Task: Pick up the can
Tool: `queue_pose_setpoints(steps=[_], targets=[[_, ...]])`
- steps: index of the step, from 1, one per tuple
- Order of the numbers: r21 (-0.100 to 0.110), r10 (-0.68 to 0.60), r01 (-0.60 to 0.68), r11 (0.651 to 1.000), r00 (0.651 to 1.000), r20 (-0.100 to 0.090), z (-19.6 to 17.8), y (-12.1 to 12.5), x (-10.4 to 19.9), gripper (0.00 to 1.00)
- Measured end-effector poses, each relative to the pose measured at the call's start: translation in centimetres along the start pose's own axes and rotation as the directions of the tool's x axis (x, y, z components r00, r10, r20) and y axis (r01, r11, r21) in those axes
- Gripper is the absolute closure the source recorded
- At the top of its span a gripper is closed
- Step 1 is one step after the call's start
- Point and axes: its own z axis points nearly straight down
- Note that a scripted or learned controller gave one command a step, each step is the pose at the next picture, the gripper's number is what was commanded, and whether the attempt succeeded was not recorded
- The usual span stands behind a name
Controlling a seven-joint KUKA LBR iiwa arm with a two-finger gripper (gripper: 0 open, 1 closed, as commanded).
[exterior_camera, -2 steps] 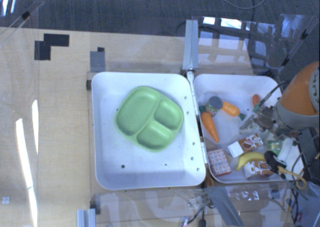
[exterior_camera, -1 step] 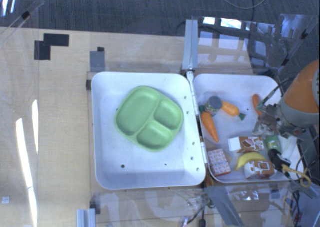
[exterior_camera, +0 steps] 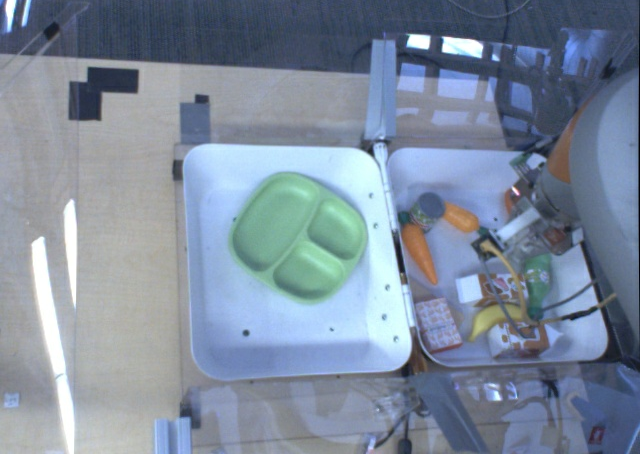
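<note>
While the jaws' grip state cannot be told | one can [exterior_camera: 429, 208] | two carrots [exterior_camera: 421, 253] | one green tray [exterior_camera: 298, 235]

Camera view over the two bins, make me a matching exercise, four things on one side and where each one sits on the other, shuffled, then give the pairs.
Things:
1. green plate
2. can
3. banana
4. checkered box

Places:
A. right bin, upper left, beside a small carrot
B. right bin, lower left corner
C. middle of the left bin
D. right bin, lower middle, right of the checkered box

Pairs: 1-C, 2-A, 3-D, 4-B
</note>
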Motion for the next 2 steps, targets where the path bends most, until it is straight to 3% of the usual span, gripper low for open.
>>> queue_pose_setpoints(steps=[1, 2], targets=[[0.0, 0.0, 0.0, 1.0, 1.0, 0.001, 0.1, 0.0, 0.0, 0.0], [0.006, 0.054, -0.054, 0.999, 0.999, -0.004, -3.0, 5.7, 6.3, 0.0]])
